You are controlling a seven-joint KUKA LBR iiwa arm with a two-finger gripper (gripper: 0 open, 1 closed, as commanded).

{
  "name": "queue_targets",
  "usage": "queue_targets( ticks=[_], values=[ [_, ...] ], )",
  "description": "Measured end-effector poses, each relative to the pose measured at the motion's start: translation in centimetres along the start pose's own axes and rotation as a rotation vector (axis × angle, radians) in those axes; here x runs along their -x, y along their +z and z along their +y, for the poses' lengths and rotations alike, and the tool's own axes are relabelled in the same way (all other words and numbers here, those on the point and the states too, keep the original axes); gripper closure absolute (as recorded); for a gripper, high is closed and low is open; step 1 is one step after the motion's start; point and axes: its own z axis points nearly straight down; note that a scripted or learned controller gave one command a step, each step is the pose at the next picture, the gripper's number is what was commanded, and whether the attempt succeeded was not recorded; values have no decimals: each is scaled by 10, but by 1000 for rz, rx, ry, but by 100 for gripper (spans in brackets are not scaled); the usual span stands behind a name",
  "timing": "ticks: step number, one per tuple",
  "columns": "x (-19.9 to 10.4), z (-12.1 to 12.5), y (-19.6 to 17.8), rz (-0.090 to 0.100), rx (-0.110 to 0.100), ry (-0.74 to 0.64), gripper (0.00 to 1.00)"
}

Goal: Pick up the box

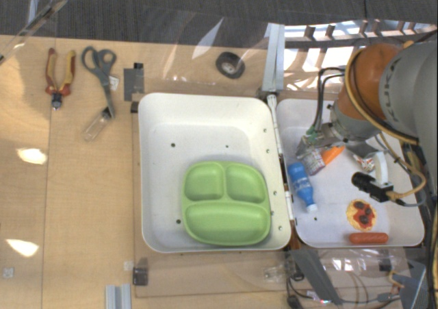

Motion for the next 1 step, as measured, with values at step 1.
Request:
queue_targets(
  ticks=[1],
  values=[
    [-48, 5, -85, 9, -15, -9, 100]
  ],
)
